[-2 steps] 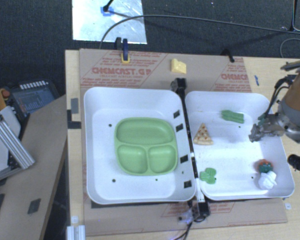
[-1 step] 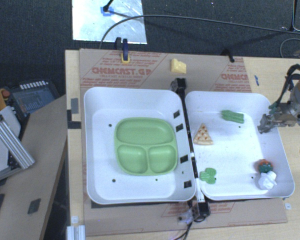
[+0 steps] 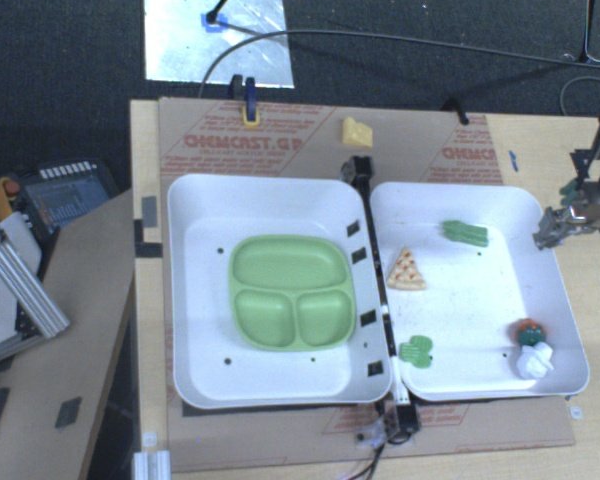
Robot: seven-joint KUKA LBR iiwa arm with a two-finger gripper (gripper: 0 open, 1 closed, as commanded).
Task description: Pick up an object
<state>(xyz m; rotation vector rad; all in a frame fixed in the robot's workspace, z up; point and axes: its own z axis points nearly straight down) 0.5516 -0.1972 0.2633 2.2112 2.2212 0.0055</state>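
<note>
- Landmark = pizza slice toy, lying flat in the right bin, near that bin's left wall.
- Gripper: far right of the pizza slice & a bit farther back, at the right bin's right rim, more or less over the edge. Nothing seen between its fingers. Fingers too small/blurred here, so cannot tell if apart or together.
- Green leafy toy: right of the pizza slice & slightly farther back, apart from it, lying on the bin floor. Nearest thing to the gripper, but not touching it.
- Small green toy: nearer the camera than the pizza slice, close to the bin's front-left corner, by the divider.
- Red/green/white toy: front-right of the pizza slice, well apart, in the bin's front-right corner; white part lies toward the rim.
- Left bin: left of the pizza slice, across the black clips joining the two bins.
- Green divided plate: left of the pizza slice, mid left bin, flat, 3 compartments (1 wide at back, 2 smaller at front).
- Yellow block: behind the pizza slice, outside both bins, on the brown board.
</note>
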